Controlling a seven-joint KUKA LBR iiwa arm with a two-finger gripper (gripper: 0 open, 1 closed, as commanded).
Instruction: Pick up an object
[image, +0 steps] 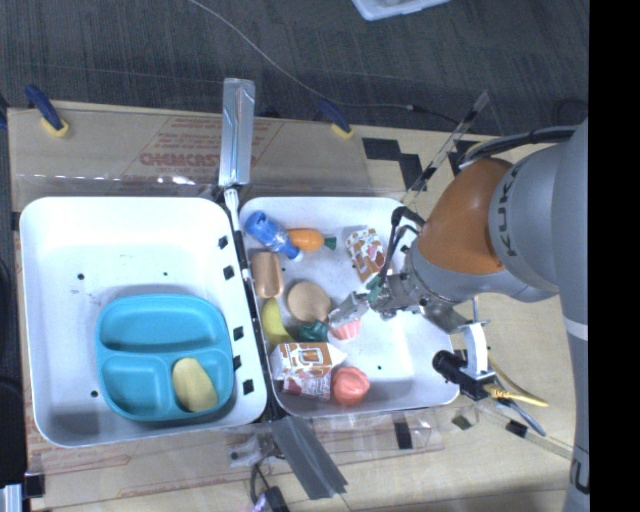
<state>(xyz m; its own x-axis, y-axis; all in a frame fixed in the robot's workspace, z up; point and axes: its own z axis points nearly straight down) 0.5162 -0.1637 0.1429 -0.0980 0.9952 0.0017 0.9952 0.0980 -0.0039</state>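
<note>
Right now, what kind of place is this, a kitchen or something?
Probably a robot lab, not a kitchen. A grey and orange arm reaches over two white bins on a bench; the food looks like toys, such as the carrot, and a blue tray holds one.

The arm (520, 230) is cut off at the right edge.

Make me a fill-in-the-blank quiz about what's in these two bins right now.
1. The yellow potato lies in the ____ tray's lower right compartment.
2. The tray sits in the ____ bin.
3. The gripper is over the ____ bin.
4. The carrot beside the blue bottle is ____.

Answers: blue; left; right; orange
</note>
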